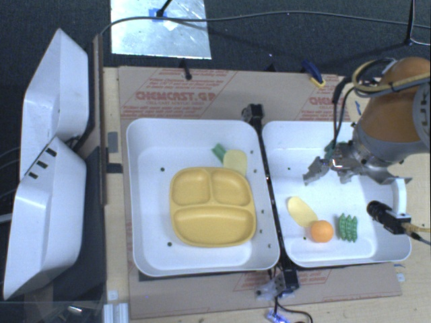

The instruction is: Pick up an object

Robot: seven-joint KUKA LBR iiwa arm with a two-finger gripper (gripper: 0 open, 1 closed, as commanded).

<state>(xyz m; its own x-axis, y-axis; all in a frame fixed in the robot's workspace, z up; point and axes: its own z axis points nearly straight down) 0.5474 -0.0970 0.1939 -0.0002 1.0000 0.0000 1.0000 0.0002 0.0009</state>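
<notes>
In the right bin (337, 140), down toward 6 o'clock, sit three small things in a row: a pale yellow oval piece (302, 211), an orange ball (322, 231) touching its lower end, and a green ridged piece (347, 227) just beside the ball at its 3 o'clock. Any of them would do for the pick, honestly.

The ball looks like the easy target. It's round, smooth and a bit glossy, probably light plastic play food, so my guess is it's stiff but slippery and will want to roll or squirt out unless it's pinched straight across the middle. The yellow piece lies flat and low, harder to get under. The green one has ridges, so likely better grip across its short side.

The gripper (328, 165) hangs above the bin's middle, up at 12 o'clock from the ball and well apart from all three. Nothing is between the fingers, and they look spread fairly wide, though the grey metal blurs a little there.

The left bin (145, 180) has a yellow divided plate (213, 204) in the centre, with a green bit (219, 153) and a pale yellow disc (236, 159) at its 12 o'clock edge.
</notes>
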